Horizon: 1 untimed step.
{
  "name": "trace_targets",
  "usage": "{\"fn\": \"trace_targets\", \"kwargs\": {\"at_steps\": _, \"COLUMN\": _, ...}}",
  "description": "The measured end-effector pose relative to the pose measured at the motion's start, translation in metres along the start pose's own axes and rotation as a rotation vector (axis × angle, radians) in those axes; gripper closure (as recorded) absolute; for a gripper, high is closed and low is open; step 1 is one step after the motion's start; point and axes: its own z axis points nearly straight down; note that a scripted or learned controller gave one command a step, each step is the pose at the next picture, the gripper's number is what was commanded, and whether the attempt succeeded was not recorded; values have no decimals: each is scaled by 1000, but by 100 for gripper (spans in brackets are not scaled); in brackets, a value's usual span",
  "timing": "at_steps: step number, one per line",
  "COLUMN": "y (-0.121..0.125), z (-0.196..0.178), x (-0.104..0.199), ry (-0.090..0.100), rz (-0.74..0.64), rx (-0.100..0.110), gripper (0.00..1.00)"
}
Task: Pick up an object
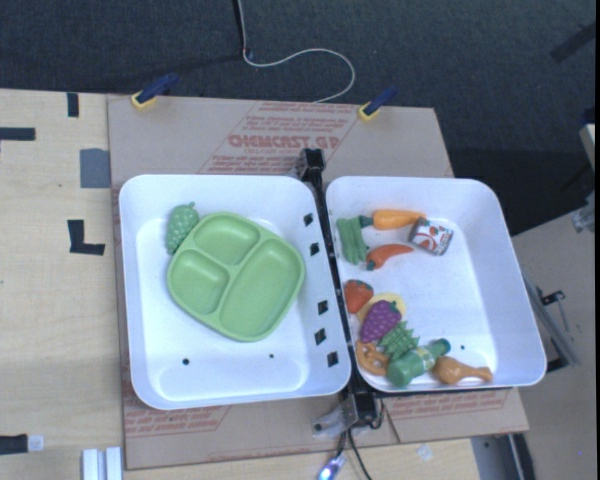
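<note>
Dark carpet behind, cardboard-covered worktop (280,138) up front, so nothing is grabbed yet; I'd call this the pre-reach stage. Easiest target looks like the small can (431,236), lying by itself near the back of the right bin (500,268), just beside the orange carrot (396,218). Further out, a toy food pile crowds the bin's near-left corner. Left bin (140,268) holds a green tray (238,276). Can't tell the tool's state. Next move: come down over that can.
</note>
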Motion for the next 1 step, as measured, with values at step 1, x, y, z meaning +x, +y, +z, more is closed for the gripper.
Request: {"fn": "trace_targets", "kwargs": {"at_steps": 1, "y": 0, "z": 14, "x": 0, "ry": -1, "rz": 0, "rx": -1, "gripper": 100}}
